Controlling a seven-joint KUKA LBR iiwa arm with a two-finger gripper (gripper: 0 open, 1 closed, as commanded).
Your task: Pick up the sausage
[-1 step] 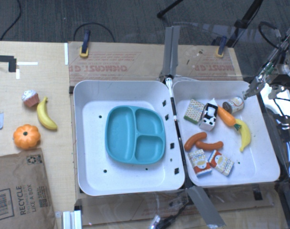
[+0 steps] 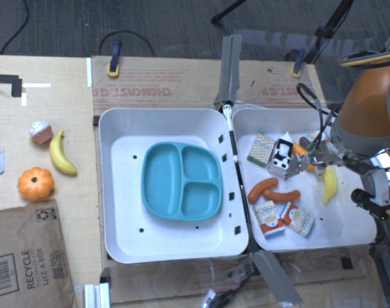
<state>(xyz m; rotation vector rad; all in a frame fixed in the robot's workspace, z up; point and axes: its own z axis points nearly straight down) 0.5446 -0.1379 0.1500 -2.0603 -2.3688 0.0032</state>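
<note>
Two reddish-orange sausages lie in the right bin point(image 2: 349, 233), side by side near its left middle. One sausage point(image 2: 262, 188) is curved and angled up to the right; the other sausage point(image 2: 287, 196) lies flatter, just right of it. My gripper point(image 2: 305, 161) hangs low over the right bin, up and to the right of the sausages, beside a black-and-white carton point(image 2: 281, 156) and a small orange item point(image 2: 300, 149). Nothing shows as held. The grey arm with its orange band point(image 2: 369, 101) comes in from the right.
The right bin also holds a green patterned box point(image 2: 262, 148), a yellow banana point(image 2: 330, 184) and two small snack boxes point(image 2: 269, 215) point(image 2: 299, 221) near the front. A teal divided plate point(image 2: 182, 181) sits in the left bin point(image 2: 118, 191). A banana, pumpkin and cupcake lie on the bench at left.
</note>
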